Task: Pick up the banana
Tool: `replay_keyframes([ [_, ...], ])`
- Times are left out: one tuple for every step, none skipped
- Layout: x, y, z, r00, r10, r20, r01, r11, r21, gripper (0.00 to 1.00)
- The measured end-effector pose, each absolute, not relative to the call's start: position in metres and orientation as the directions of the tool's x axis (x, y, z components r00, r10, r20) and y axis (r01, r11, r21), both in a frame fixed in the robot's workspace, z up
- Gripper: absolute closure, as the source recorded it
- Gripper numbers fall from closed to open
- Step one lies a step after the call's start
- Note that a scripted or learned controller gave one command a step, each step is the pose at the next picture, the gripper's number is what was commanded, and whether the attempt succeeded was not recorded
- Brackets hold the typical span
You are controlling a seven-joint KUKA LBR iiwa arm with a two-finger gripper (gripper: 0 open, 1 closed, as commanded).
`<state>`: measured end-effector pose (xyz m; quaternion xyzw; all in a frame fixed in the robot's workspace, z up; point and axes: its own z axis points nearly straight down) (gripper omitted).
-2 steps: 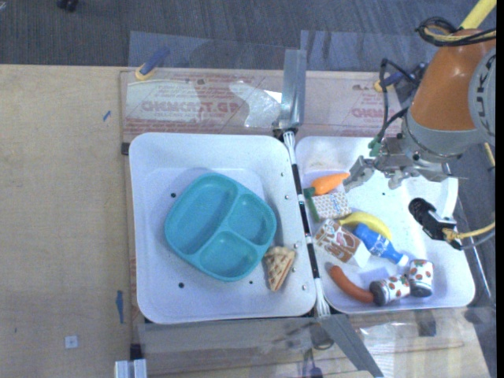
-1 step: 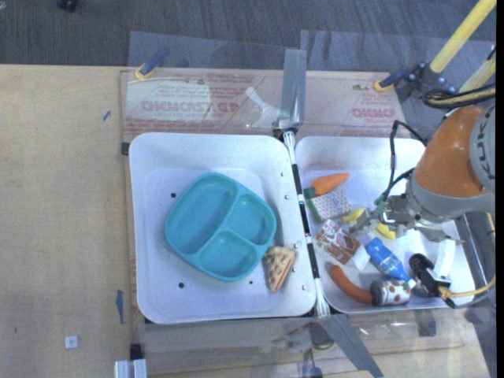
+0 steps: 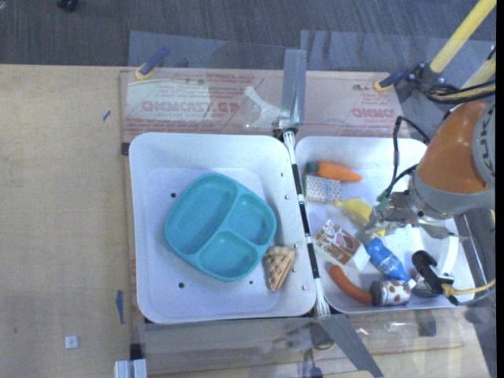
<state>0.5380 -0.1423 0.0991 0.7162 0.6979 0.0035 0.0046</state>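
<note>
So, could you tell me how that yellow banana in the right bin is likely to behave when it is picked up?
The small yellow banana looks like smooth moulded plastic, so probably stiff, light and a bit slippery. Its curved, rounded body may roll or pivot if nudged off-centre. It lies close to the patterned snack packet and the hand, so it could bump neighbours when it shifts.

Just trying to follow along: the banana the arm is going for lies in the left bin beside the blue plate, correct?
Not quite. The banana lies in the right bin, below the carrot, as the camera view shows. The blue plate sits in the left bin, and the gripper is at the banana's right end.
</note>
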Motion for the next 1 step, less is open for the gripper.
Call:
replay_keyframes([
  [0.5582,-0.1073,0.1823,0.120,0.993,0.000,0.993,-0.120,0.000,1.00],
])
